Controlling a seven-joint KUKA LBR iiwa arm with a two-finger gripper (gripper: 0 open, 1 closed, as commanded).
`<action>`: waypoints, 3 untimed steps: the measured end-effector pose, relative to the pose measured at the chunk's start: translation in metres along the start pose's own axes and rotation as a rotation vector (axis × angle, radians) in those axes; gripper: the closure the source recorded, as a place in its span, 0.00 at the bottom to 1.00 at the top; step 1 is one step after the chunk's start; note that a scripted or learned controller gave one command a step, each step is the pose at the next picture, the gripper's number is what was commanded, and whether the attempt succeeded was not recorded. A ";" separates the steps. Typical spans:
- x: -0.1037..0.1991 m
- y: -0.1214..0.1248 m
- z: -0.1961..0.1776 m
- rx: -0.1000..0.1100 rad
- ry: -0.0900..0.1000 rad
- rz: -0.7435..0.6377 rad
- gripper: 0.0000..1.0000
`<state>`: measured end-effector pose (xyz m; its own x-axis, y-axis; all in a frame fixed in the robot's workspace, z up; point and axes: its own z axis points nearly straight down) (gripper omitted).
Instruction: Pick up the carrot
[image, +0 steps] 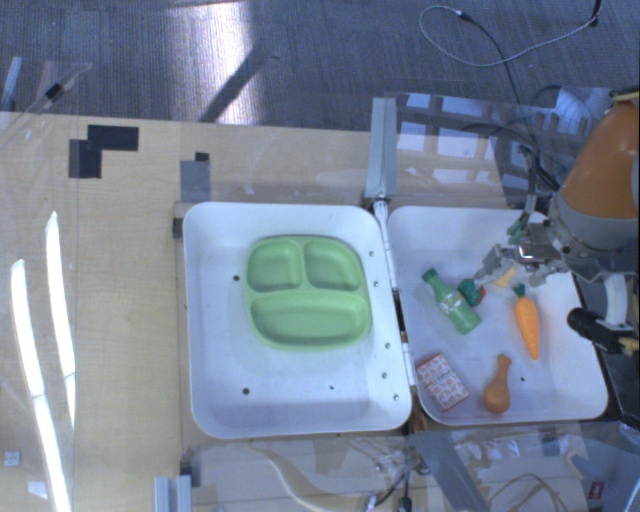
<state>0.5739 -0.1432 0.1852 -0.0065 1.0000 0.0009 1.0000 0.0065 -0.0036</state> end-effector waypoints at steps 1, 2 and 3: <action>-0.056 -0.004 0.089 -0.004 0.000 0.066 0.00; -0.055 -0.003 0.082 -0.002 0.001 0.063 1.00; 0.011 -0.007 -0.015 -0.012 -0.002 0.011 1.00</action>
<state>0.5667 -0.1327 0.2001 0.0048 1.0000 -0.0009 1.0000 -0.0048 0.0080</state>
